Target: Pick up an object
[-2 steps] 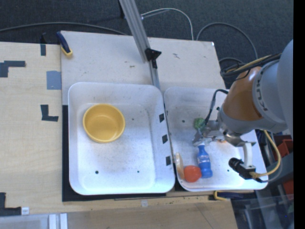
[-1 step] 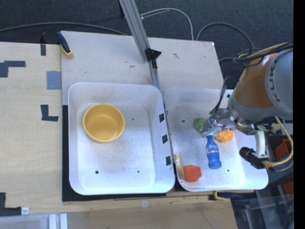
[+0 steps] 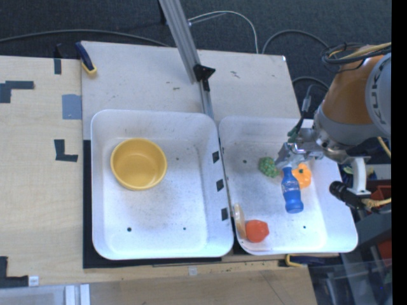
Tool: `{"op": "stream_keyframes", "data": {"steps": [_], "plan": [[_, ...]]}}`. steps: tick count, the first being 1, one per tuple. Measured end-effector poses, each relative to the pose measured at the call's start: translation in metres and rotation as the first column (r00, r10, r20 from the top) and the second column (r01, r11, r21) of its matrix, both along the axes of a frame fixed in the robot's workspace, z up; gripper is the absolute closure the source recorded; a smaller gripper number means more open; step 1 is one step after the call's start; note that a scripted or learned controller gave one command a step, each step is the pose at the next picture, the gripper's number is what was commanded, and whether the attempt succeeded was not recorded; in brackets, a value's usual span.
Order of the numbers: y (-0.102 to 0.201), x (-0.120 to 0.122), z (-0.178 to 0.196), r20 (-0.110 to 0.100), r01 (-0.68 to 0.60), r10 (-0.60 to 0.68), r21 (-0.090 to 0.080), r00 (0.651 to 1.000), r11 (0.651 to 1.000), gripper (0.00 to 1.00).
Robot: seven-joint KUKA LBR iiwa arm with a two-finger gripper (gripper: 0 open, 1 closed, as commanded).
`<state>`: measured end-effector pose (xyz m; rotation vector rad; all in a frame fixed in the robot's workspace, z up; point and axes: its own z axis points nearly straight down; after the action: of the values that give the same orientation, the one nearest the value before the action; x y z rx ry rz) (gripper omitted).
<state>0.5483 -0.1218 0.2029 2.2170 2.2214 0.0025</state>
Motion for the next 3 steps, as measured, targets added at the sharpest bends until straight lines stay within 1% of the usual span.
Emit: {"op": "stream_keyframes", "data": {"steps": [1, 2, 3], "plan": [[0.000, 0.000, 0.016, -0.003, 0.001, -0.001, 0.001, 1.000, 1.000, 1.00], [0.047, 0.017, 0.010, -0.005, -0.004, 0.004, 0.002, 1.000, 1.000, 1.00], [0.092, 0.025, 0.005, -0.006, -0.004, 0.004, 0.002, 1.000, 1.000, 1.00]]}}
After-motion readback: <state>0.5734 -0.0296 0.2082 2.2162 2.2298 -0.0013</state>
